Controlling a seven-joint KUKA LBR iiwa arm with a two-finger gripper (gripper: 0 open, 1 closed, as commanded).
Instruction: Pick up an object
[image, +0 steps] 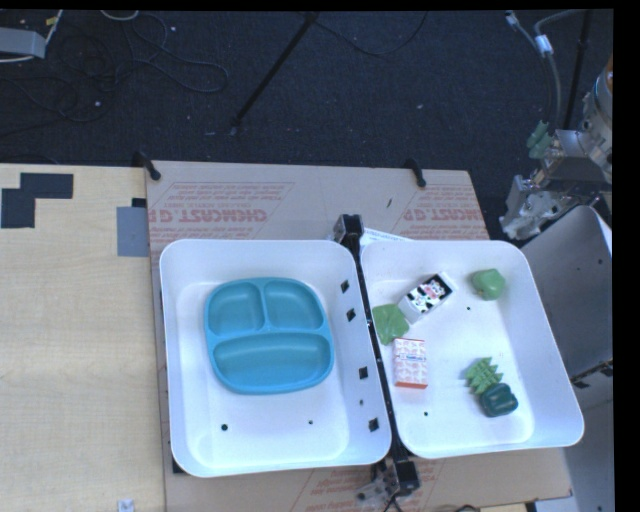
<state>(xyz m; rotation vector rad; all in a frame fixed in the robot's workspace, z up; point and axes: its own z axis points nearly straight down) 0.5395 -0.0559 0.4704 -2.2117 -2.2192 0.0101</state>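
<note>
In the camera view two white bins sit side by side on the table: the left bin carries a blue divided plate, and the right bin carries the loose things that could be picked. Near that bin's centre lies a small orange-and-white carton, flat on its broad face and clear of its neighbours; it is probably light and stiff, with straight card sides that two fingers could pinch across the narrow width, though a hard squeeze may dent it. Just above it in the frame are a green leaf-shaped piece and a black-and-white spotted box, close together. A green lump rests near the bin's upper right corner, and a green spiky toy touches a dark teal piece toward the lower right. The hand is at the upper right of the frame, outside the bin and well apart from the carton, which lies down and to its left. Whether it is wide or narrow I cannot tell.
</note>
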